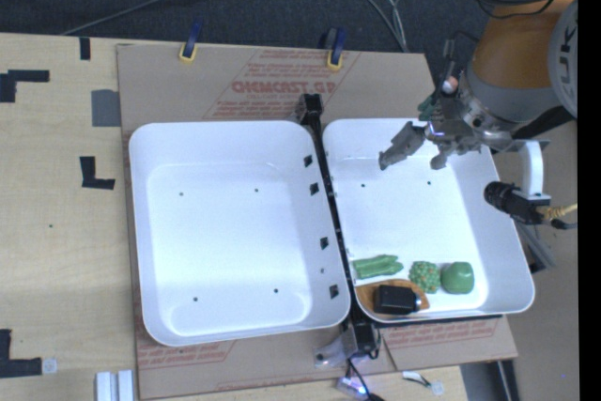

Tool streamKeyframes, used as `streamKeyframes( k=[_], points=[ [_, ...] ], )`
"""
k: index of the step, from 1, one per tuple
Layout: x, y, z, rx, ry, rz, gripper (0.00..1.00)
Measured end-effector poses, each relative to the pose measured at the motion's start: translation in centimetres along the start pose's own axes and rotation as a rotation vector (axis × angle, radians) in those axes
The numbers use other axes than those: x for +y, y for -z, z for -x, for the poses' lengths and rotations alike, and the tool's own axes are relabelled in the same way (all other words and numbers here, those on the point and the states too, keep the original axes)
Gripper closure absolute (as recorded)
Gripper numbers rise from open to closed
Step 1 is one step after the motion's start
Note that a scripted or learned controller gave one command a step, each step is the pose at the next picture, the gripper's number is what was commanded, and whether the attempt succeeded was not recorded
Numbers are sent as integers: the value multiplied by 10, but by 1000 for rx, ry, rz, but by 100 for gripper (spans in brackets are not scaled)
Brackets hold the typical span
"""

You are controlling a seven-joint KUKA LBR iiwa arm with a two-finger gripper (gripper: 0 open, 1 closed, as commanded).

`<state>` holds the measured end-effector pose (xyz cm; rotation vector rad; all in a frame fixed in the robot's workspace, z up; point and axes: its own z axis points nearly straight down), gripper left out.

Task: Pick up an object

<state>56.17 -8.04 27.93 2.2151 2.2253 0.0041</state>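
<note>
Objects, four, clustered at the near edge of the right bin, well below the fingers: green bean-shaped piece; knobbly green piece; round green piece; black item lying on an orange one, mostly covered.

Gripper: fingers spread open, nothing between them, over the bin's far half. Bare white floor lies between fingertips and cluster.

Left bin: beyond the divider, to the fingers' far side.

Arm: cut off at the frame's right.
</note>
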Motion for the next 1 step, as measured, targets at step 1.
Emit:
streamKeyframes(
  k=[1],
  points=[
    [-1,-2,2,-1,-4,-4,0]
  ],
)
